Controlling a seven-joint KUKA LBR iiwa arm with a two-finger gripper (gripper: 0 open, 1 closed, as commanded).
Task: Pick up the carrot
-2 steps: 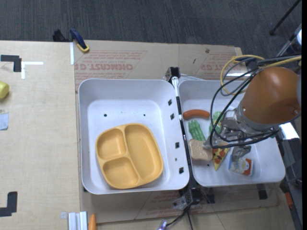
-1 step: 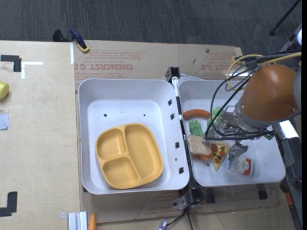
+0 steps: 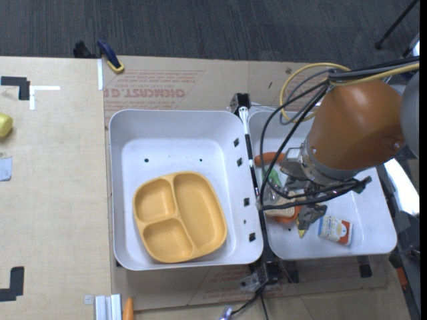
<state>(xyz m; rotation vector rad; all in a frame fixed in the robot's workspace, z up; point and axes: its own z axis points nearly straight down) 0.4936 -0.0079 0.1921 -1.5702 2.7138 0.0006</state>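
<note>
Here: two bins (image 3: 127, 199); one yellow tray (image 3: 179, 216), three compartments; one carrot (image 3: 270, 159); jaws state unclear.

two white bins: the left bin (image 3: 120, 179) holds a yellow-orange divided tray (image 3: 179, 215), plain, no pattern. in the right bin (image 3: 373, 239), by its left wall, an orange carrot (image 3: 270, 159) with a bit of green beside it, and near the front edge a small white carton (image 3: 334, 231) with red and blue print. the arm's band (image 3: 357, 122) is burnt orange, its wrist grey. the bench is pale tan (image 3: 53, 212), with brown cardboard (image 3: 153, 89) printed in red letters at the back edge.
</note>
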